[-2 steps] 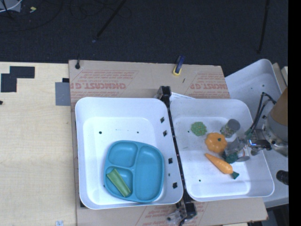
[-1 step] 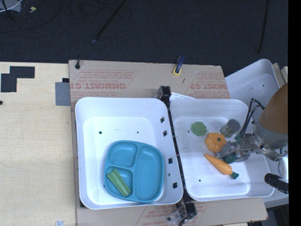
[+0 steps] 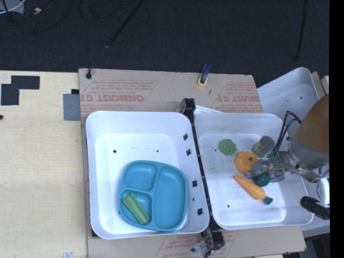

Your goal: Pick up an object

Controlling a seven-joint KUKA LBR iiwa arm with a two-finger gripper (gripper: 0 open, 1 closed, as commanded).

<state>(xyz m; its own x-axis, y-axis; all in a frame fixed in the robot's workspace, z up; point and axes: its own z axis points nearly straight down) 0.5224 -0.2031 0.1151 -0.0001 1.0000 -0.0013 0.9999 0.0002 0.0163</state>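
The gripper (image 3: 262, 168), its opening hidden, sits touching the orange fruit (image 3: 245, 160).

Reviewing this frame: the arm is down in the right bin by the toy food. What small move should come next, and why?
Probably a short descent to straddle one item before closing. The gripper sits in the right bin beside the orange round toy, with the carrot just below it and the green piece farther left. No item can be seen between the fingers, so nothing looks gripped yet.
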